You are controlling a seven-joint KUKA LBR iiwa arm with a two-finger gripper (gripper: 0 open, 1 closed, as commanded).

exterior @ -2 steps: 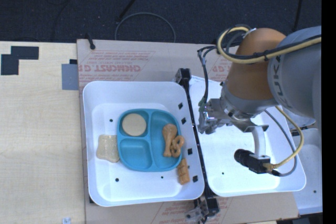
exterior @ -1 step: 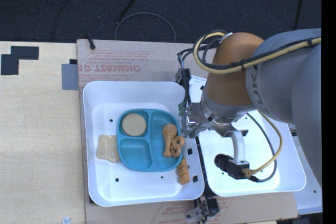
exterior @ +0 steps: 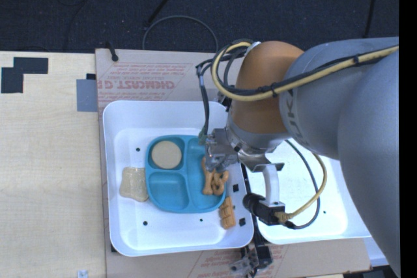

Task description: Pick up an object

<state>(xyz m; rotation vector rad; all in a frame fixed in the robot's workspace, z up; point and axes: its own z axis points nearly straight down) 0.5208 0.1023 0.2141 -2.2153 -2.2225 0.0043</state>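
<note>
The pale wooden table [exterior: 45,166] spreads out at the far left, carrying a flattened brown cardboard sheet with red print [exterior: 140,78] under the two bins. The left shallow white plastic bin [exterior: 130,241] sits on that cardboard. Inside it, nearest its left wall, lies a pale beige, rough-edged slice like a piece of bread [exterior: 133,183], touching the left edge of a blue plastic divided tray [exterior: 171,195]. The tray's upper left compartment holds a round tan disc like a flat cookie [exterior: 165,154]; its lower left compartment shows bare blue. In the tray's right-hand strip lies a clump of orange-brown knobbly pieces [exterior: 214,183], and another orange-brown knobbly piece [exterior: 227,214] lies just off the tray's lower right corner on the bin floor. The jaws [exterior: 214,165] reach down over that right-hand strip, right above the clump; whether they are apart, together or clamped on anything cannot be told from here. Further right, the grey arm with its orange band [exterior: 267,88] covers much of the right shallow white bin [exterior: 326,231].
</note>
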